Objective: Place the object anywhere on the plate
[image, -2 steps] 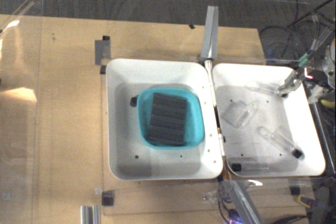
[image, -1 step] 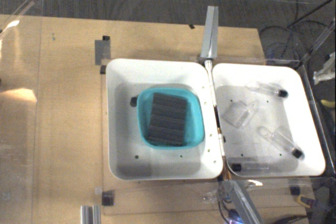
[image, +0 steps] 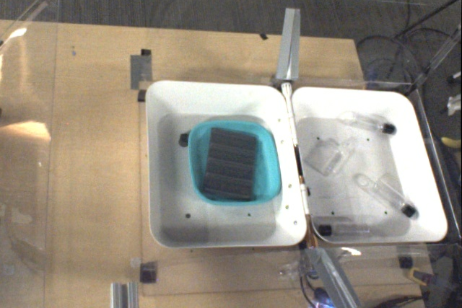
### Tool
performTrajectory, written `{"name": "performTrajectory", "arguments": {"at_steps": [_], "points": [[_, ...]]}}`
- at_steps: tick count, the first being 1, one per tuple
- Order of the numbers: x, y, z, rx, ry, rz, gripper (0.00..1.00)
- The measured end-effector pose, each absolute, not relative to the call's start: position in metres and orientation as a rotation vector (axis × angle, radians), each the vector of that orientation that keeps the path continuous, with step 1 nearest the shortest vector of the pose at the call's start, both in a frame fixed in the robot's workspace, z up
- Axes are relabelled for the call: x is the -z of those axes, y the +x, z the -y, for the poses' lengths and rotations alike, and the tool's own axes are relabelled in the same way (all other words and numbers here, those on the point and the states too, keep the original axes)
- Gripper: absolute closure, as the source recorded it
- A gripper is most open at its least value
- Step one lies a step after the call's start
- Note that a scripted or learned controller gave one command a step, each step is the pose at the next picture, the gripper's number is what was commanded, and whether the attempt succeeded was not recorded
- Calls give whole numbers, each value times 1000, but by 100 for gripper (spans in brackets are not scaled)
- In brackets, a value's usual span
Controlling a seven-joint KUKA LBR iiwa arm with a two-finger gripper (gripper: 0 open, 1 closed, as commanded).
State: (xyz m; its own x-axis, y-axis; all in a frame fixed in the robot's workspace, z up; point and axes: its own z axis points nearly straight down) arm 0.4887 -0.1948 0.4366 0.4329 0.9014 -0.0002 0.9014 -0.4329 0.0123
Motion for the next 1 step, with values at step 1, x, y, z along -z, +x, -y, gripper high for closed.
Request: {"name": "performTrajectory", "arguments": {"at_steps": [1], "points": [[-436,489,195,-9,2727,-1541,0]]}}
